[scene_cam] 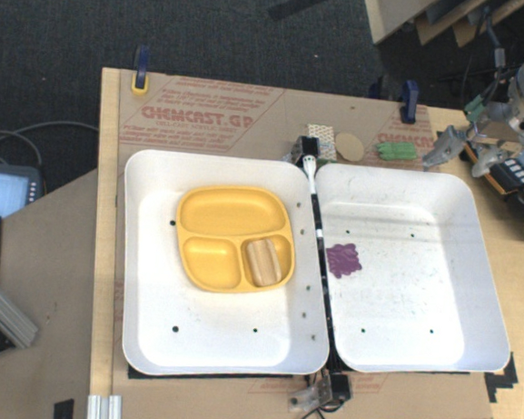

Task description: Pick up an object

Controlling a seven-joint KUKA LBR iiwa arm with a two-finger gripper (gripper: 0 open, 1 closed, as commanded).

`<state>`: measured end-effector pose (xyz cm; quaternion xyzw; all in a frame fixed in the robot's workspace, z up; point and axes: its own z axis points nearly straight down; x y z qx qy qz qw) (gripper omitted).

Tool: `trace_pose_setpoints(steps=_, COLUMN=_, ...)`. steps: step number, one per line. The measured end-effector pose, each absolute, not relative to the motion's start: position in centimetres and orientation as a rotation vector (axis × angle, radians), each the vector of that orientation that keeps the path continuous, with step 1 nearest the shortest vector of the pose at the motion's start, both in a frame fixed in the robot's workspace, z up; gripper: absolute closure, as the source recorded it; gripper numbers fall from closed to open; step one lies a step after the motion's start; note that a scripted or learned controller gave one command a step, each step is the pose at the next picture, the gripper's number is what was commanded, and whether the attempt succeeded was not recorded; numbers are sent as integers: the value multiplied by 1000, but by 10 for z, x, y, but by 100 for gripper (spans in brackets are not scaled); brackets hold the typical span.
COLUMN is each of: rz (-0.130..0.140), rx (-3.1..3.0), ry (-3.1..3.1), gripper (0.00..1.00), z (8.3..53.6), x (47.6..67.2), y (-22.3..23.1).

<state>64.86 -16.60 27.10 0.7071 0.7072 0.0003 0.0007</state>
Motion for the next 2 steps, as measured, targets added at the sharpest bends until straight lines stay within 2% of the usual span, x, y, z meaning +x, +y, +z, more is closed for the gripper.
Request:
trace_pose_setpoints(steps=1, rz=-11, rx=2234, ry=2223, gripper=0, z=148, x=630, y=-210)
trace_pose_setpoints(steps=2, rz=-7, rx=2229, ry=2225, gripper=0, z=80, x=591, y=-207)
